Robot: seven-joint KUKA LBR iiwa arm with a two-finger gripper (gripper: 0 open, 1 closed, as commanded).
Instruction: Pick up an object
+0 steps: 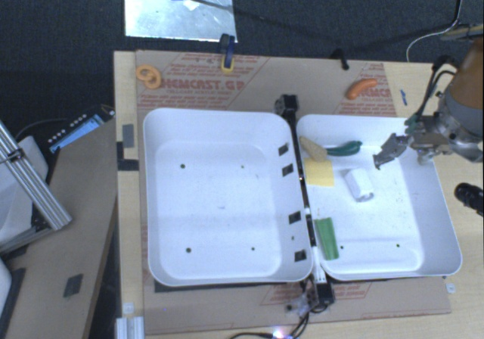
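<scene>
My gripper (384,153) hangs over the upper right part of the right bin (431,209), fingers pointing left and standing slightly apart with nothing between them. Just below and left of it lies a white cylinder (358,184). A green-handled tool (342,150) lies to the gripper's left, next to a yellow sponge block (318,172) and a tan piece (312,148). A green bar (327,237) rests along the bin's left wall, lower down.
The left bin (162,133) sits beside the right one, with black clips (287,171) on the divider between them. An orange sausage-shaped toy (361,88), a pretzel ring (148,76) and a yellow-blue clamp (226,54) lie on the cardboard behind the bins.
</scene>
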